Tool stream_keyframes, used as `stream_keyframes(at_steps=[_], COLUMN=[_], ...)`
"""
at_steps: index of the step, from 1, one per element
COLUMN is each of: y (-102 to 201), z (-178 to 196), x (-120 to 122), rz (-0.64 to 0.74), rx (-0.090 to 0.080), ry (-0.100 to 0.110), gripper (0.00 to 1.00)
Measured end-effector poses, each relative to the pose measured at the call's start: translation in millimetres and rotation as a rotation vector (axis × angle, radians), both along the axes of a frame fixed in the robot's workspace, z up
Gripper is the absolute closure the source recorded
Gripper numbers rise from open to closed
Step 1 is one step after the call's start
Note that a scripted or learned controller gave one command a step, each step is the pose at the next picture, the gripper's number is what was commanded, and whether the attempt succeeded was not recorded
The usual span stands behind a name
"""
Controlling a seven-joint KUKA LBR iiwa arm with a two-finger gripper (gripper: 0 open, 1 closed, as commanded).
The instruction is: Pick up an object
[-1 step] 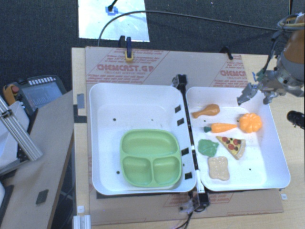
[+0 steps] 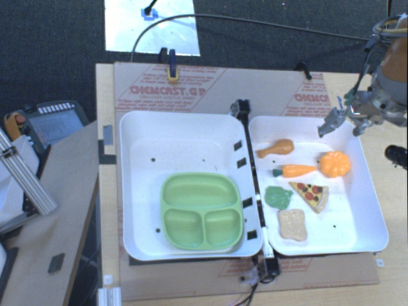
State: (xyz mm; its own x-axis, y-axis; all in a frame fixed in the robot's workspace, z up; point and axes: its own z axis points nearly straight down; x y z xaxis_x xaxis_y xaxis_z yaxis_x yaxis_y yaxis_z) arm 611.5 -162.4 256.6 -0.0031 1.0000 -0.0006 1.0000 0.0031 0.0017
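a: where is the arm's two-finger gripper (image 2: 344, 123)?

b: at the far right, over the back rim of the right-hand shallow white bin (image 2: 376, 231). its two grey fingers (image 2: 329, 123) are spread apart, with nothing between them.

a: and the things it could pick?

b: all in that right bin. a tan plastic chicken drumstick (image 2: 276, 148) lies near the back left. in front of it is an orange toy carrot with a green stub (image 2: 297, 170), and just beside the carrot's right end, maybe touching, sits a round orange toy pumpkin (image 2: 335, 164).

a: anything nearer the front?

b: a green leafy toy vegetable (image 2: 278, 197) on the left, a triangular toy pizza slice with red dots (image 2: 310, 195) next to it, and a pale beige toy bread slice (image 2: 293, 225) closest to the front rim.

a: is the gripper near any of them?

b: the pumpkin is the nearest, below it in the view, but apart from it. nothing is touched.

a: the other bin?

b: the left-hand shallow white bin (image 2: 137, 139) holds a light green plastic plate with three compartments (image 2: 201, 210), lying flat toward the front right corner. a black divider strip (image 2: 250, 171) runs between the bins.
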Motion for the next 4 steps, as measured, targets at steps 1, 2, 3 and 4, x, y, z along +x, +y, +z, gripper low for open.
stream_keyframes(at_steps=[1,2,3,4], y=[8,5,8,7], z=[-59,-112,-155,-142], x=[0,10,4,6], rz=[0.001,0.0,-0.001,-0.001], rx=[0.001,0.0,0.001,0.0], ry=[0.004,0.002,0.003,-0.003], gripper=[0.0,0.0,0.0,1.0])
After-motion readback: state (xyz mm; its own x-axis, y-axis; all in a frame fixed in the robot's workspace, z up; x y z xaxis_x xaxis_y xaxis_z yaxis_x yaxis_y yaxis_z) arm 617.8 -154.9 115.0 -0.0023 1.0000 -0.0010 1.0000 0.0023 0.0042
